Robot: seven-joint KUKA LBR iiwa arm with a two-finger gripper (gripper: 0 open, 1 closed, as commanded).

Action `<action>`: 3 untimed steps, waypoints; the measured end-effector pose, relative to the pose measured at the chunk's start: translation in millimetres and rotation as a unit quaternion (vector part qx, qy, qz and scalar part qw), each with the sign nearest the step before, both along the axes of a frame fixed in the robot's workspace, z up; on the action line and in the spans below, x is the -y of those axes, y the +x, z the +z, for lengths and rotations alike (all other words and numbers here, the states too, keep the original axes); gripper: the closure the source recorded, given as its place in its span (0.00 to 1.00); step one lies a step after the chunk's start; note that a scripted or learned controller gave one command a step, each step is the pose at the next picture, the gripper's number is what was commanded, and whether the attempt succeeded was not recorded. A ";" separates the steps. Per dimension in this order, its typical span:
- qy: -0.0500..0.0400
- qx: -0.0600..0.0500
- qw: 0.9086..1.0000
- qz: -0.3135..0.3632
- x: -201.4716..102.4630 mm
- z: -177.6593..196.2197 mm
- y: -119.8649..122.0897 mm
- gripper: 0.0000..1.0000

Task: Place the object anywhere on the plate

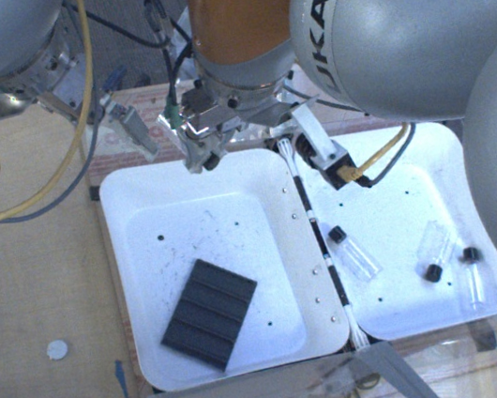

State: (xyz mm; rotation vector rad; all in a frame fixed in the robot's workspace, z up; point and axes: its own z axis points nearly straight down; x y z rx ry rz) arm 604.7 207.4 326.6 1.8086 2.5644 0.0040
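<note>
At the far rim of the left bin (136, 261), the jaws (203, 158) hang above the white wall, mounted under the grey arm (388, 16) with its orange band (233, 5). The finger tips look dark and close together, but the view is poor there; I cannot tell whether they are spread or pressed together, and nothing is seen between them.

Below the jaws and slightly left of them, well apart, a dark ribbed rectangular plate (210, 314) lies flat on the left bin floor, turned at a slant.

Right of the jaws and lower, in the right bin (411, 308), lie three clear vials with black caps: one (351, 253) near the divider between the bins, one (433, 258) further right, one (473, 277) near the right wall, just beside the second. All three lie on their sides, well apart from the plate.

Left of the jaws, on the wooden desk (25, 280), a yellow cable (56, 184) curves past. A small white disc (57, 349) rests on the desk, lower left.
</note>
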 end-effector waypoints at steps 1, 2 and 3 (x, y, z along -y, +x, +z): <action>0.000 0.001 0.985 0.171 0.3 -54.2 57.3 1.00; 0.000 -0.002 0.989 0.149 -9.3 -79.8 24.9 1.00; 0.000 -0.004 0.999 -0.053 -4.9 -160.6 -5.5 1.00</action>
